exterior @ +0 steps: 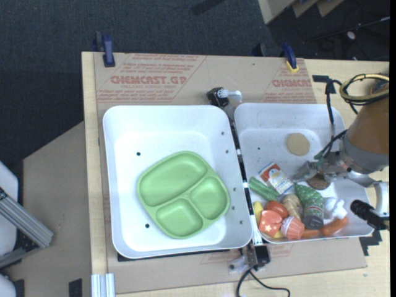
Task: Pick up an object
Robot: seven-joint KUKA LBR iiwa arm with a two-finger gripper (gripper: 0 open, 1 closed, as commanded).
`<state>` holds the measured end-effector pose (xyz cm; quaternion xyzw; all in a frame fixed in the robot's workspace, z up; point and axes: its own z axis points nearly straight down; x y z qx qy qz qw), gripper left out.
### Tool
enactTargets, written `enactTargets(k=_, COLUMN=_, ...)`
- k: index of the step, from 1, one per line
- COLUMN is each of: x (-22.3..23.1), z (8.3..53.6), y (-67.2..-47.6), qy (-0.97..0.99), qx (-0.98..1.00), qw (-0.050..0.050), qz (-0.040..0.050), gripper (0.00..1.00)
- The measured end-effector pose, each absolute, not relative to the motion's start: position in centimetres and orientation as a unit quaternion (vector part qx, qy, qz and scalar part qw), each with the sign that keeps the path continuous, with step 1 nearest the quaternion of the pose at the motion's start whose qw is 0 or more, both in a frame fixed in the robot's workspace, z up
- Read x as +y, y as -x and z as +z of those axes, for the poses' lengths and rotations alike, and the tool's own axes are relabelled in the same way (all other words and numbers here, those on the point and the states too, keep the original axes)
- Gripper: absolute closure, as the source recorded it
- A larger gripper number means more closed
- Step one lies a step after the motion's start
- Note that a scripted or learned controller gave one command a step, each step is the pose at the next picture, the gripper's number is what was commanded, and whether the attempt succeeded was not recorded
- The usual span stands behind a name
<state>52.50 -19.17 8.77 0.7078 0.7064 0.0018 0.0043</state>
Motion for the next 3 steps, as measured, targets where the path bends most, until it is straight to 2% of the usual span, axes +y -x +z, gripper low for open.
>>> enactTargets(k=1, x=-15.4, z=8.9, y=-48.2, qy=-0.707, qx=0.707, qw=0.008, qz=0.0025, gripper=0.0)
enactTargets(k=2, x=-15.6, z=10.1, y=-48.6, qy=-0.708, qx=0.706, qw=0.014, qz=0.0041, gripper=1.0)
enactTargets(k=3, x=-7.1, z=19.0, y=-55.3, qy=-0.704, qx=0.711, qw=0.004, qz=0.0039, gripper=1.0)
